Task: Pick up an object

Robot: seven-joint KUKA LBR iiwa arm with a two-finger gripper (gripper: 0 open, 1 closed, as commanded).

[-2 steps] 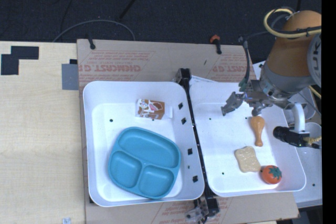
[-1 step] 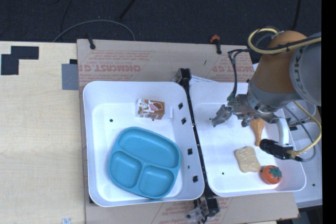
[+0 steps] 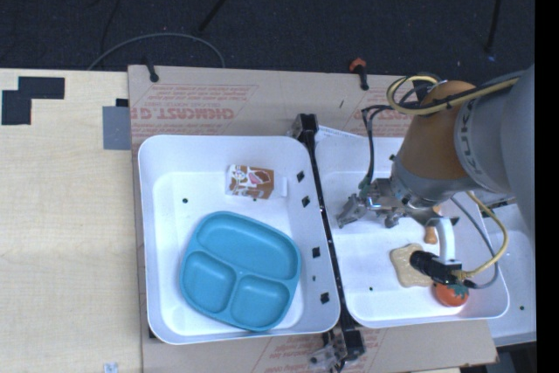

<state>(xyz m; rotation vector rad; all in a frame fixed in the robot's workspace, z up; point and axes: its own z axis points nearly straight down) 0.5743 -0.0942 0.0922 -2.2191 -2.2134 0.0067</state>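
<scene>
Grey arm [image 3: 489, 144] in from 3 o'clock, gripper [image 3: 369, 212] spread open and empty over right bin [image 3: 376, 297], tan piece [image 3: 404, 266] lying 10-to-4

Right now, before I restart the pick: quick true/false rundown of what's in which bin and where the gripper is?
1. The blue tray lies in the left bin. True.
2. The packet lies on the blue tray. False: it lies on the bin floor, apart from the tray, on its far side.
3. The gripper is over the right bin. True.
4. The orange ball is in the left bin. False: it sits in the right bin, by the near right corner.
</scene>
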